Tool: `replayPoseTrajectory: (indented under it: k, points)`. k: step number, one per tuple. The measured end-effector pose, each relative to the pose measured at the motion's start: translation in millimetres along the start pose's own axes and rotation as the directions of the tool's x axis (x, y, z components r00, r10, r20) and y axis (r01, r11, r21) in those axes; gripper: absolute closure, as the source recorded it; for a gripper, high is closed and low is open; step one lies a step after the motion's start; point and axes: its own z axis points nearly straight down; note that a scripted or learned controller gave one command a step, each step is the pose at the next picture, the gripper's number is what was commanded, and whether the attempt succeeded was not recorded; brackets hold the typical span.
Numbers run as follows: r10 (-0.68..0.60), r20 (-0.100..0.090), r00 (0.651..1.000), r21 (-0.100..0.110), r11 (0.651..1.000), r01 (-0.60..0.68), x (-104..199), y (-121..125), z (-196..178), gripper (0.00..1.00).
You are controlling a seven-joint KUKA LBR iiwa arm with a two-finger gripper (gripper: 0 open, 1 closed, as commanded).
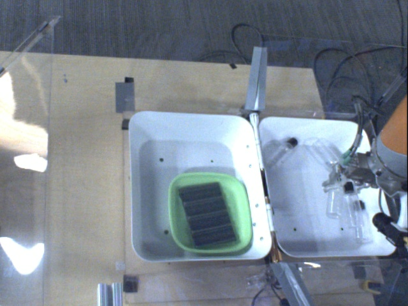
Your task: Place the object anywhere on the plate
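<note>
Green and squarish, the plate (pixel 208 214) sits at the front of the left bin (pixel 146 171) on the table (pixel 70 190), with a dark ridged object (pixel 206 214) lying on it. Over the right bin (pixel 299 228), the gripper (pixel 341 199) reaches in with clear fingers (pixel 333 204); whether they are parted or closed, I cannot tell.

The scene is brightly and evenly lit from above. Strong white glare is seen on the counter (pixel 25 139) at the left edge. The two white bins (pixel 191 132) are nearly washed out, with soft shadows inside. Overall sharpness is low and fine detail is blurred.
</note>
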Motion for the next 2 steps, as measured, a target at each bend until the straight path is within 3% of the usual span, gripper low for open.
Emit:
replayPoseTrajectory:
  k: [1, 2]
  points:
    - [-0.115, 0.0, 0.993, 0.002, 0.993, 0.115, 41, -6, 32, 1.0]
    - [-0.324, -0.001, 0.946, 0.0, 0.946, 0.324, 117, -18, 14, 1.0]
